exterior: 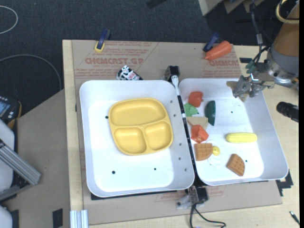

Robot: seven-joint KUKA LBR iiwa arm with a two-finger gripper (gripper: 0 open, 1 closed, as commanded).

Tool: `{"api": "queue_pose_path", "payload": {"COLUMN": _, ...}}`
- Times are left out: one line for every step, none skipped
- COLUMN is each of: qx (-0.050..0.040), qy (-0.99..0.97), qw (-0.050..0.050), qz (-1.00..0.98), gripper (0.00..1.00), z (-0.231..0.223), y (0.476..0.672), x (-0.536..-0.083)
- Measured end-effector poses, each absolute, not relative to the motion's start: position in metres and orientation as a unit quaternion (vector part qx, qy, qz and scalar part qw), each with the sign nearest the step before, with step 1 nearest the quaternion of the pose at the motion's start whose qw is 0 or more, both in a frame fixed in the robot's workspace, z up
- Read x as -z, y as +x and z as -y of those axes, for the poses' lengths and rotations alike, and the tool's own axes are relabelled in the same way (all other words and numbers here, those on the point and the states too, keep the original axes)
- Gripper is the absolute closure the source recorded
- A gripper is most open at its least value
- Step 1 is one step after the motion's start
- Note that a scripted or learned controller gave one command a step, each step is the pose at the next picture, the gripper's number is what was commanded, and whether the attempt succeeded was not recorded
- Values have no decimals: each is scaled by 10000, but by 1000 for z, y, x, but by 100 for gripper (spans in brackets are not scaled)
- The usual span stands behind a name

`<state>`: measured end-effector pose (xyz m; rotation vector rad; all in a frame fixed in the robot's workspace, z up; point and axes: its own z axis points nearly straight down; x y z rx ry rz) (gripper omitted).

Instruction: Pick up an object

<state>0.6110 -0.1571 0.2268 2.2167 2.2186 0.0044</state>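
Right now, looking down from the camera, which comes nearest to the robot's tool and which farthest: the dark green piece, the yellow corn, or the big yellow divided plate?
Measured from the tool, in the camera view:
1. Dark green piece, right bin, just left of the tool.
2. Yellow corn, right bin, below the tool.
3. Yellow divided plate, in the left bin.

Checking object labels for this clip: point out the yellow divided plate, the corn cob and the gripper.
yellow divided plate [140,126]: camera view, ridge between its compartments.
corn cob [241,137]: camera view, middle of the cob.
gripper [244,90]: camera view, between its fingertips.
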Motion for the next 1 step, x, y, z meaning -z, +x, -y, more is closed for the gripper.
{"api": "queue_pose_path", "payload": {"qx": 1, "qy": 7053, "qw": -26, "qz": -7089, "gripper": 100, "z": 102, "y": 590, "x": -222}}
